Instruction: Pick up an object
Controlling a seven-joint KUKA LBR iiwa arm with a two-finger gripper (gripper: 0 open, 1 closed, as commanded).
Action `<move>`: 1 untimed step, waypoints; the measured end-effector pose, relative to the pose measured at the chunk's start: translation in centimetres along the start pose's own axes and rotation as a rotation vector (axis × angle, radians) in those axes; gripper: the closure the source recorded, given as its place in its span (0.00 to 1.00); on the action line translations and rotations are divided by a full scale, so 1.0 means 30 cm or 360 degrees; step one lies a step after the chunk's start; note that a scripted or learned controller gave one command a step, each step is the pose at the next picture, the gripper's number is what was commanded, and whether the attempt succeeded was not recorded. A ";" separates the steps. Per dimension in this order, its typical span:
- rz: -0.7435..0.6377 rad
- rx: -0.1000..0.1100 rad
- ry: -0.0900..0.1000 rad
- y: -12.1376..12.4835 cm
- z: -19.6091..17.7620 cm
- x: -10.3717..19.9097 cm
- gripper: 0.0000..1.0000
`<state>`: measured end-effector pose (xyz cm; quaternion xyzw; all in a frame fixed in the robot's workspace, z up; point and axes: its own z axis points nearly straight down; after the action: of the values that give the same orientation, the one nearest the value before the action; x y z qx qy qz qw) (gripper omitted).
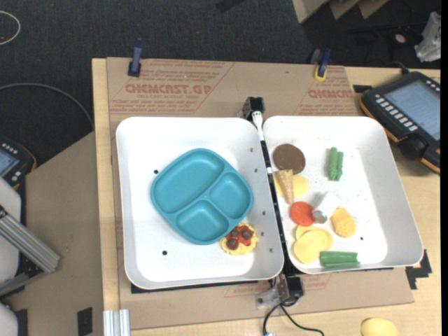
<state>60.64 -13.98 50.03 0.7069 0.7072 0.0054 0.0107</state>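
Gripper's state I cannot tell; white bins rest on cardboard above dark carpet.

The left bin is largely blocked by a blue plate; the right bin is crowded from 6 to 9 o'clock, open toward 3.
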 end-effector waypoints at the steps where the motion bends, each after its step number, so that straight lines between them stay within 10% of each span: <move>1: 0.0009 0.0053 0.0014 -0.133 0.342 -0.122 1.00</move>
<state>56.90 -17.71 39.71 0.7091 0.7051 -0.0032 -0.0041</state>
